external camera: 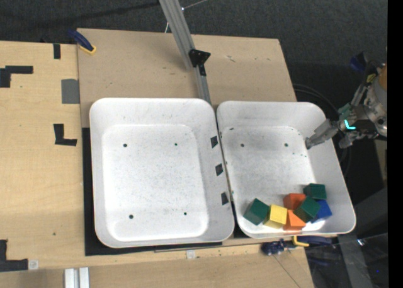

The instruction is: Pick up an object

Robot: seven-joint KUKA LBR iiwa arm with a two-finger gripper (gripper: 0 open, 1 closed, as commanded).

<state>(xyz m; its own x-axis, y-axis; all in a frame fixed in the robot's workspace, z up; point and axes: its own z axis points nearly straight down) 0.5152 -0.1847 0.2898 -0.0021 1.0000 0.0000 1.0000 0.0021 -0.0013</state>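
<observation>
hand (pixel 322 134) at right bin (pixel 264 113) edge, blocks (pixel 289 208) cornered

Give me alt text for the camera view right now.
The pincer hangs over the right bin's right rim, apart from a cluster of colored blocks piled in that bin's near-right corner. The left bin sits beside it on the wooden bench.

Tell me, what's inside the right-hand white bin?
The right bin holds small blocks heaped in its near right corner: green, yellow, orange and blue. Anything underneath the heap is covered.
</observation>
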